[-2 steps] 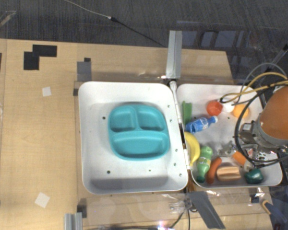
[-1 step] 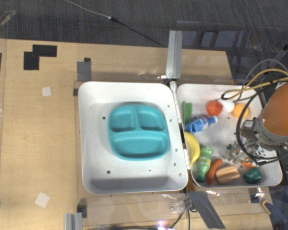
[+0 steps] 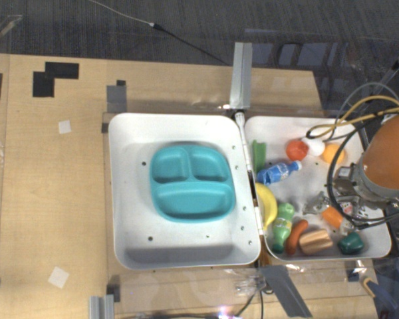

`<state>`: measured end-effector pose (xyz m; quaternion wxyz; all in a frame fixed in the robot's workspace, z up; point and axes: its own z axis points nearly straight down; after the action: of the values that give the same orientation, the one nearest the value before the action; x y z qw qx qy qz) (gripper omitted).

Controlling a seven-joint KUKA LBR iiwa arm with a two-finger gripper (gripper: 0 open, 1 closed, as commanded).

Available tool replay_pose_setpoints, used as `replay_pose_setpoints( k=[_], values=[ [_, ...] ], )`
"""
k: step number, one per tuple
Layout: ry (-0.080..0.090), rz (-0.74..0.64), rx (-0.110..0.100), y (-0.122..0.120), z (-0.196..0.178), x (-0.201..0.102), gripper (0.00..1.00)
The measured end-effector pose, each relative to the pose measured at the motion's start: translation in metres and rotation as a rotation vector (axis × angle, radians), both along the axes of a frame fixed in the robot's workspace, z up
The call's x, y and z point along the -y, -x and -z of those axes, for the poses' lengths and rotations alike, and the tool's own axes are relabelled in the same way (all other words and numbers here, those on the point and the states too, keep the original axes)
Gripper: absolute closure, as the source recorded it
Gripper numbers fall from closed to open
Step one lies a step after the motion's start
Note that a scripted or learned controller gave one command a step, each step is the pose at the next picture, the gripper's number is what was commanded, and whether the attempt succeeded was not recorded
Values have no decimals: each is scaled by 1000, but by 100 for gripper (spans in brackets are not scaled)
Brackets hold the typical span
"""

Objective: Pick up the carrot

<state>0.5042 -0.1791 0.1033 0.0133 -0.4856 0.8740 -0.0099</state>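
Even, fairly bright light is falling from overhead, washing the white bins [image 3: 179, 128] pale and laying a soft grey shadow along the left bin's near wall. Faint streaky reflections are showing across the wooden bench [image 3: 46, 198]. Fine detail is looking soft and slightly grainy throughout.
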Motion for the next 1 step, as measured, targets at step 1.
replay_pose_setpoints(
  k=[1],
  values=[
    [1, 0, 11, -4, -12, -1, 100]
  ],
)
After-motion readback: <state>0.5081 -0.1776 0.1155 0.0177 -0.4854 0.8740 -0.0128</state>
